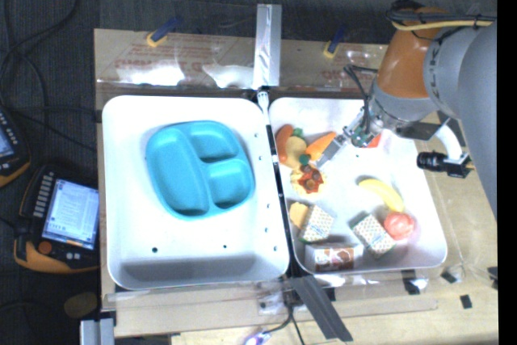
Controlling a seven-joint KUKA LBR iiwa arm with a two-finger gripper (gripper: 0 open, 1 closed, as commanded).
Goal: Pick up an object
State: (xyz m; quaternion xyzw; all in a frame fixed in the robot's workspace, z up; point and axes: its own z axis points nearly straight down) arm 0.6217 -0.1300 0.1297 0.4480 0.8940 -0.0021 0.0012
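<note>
arm: you had the grey KUKA arm with the orange band [408, 65] reaching in from the right, over the right shallow white bin [432, 250]
gripper: the two-finger gripper [317, 163] was slanted down-left into the upper left part of that bin, tips at the toy pile
gripper state: cannot tell, the tips were too small and blurred against the toys
target area: small red and green toy piece [309, 179] sat right at the gripper tips; touching or just beside, cannot tell
near tips: orange carrot-shaped toy [321, 144] lay along the gripper's upper side; orange-yellow rounded toy fruit [291, 145] just left of it, by the bin's left wall
right bin, middle: yellow plastic banana [381, 191], well apart from the gripper
right bin, lower right: red round tomato-like toy [398, 224], touching a small patterned box [371, 233]
right bin, lower left: second patterned box [317, 223] beside a yellow wedge [299, 213]; brown can lying on its side [333, 257] against the front wall
left bin: left shallow white bin [129, 198] held a blue divided plastic tray [200, 166] with three compartments
bench: you had a handheld controller with a lit screen [63, 214] off to the left
</note>
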